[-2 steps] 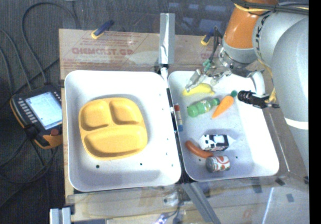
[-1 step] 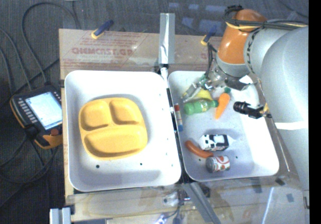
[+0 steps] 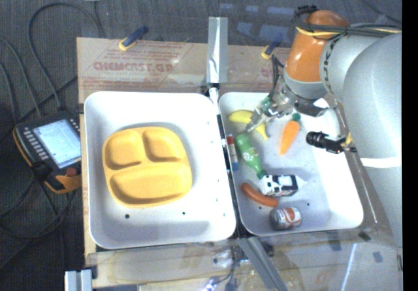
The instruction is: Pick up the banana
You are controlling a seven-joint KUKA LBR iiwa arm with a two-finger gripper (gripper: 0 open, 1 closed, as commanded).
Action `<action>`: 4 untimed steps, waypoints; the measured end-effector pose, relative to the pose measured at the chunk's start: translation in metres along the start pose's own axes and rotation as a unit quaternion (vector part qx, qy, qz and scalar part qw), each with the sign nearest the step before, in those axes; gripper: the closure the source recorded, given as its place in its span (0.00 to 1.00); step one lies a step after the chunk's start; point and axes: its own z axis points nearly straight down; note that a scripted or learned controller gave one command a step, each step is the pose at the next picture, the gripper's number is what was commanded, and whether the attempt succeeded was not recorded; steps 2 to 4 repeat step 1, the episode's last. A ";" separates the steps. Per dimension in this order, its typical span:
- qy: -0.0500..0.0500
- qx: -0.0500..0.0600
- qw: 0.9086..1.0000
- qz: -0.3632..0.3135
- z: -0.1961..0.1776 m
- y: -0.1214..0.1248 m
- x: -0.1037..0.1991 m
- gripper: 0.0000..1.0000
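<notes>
Camera view: banana [image 3: 243, 117] lying in right bin [image 3: 339, 208], upper left corner, partly under hand [image 3: 266, 115] hovering just above it; carrot [image 3: 289, 136] and green bottle [image 3: 249, 152] lying close by. Grip state of hand: cannot tell. Likely handling light, smooth, curved, slightly slippery; gripping across the middle probably best. Faint red lettering showing on board [image 3: 137, 64] behind bins, not legible.

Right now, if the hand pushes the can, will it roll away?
Probably a little. The can lies on its side in the right bin, and its round body looks free to roll. It likely would not go far: the hot dog and the toy car lie close by, and the bin's wall is near.
</notes>
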 end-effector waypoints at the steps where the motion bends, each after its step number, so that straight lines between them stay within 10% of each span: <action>1: 0.001 -0.006 0.990 0.143 -0.089 0.025 0.066 1.00; 4: 0.001 -0.006 0.990 0.143 -0.089 0.025 0.066 1.00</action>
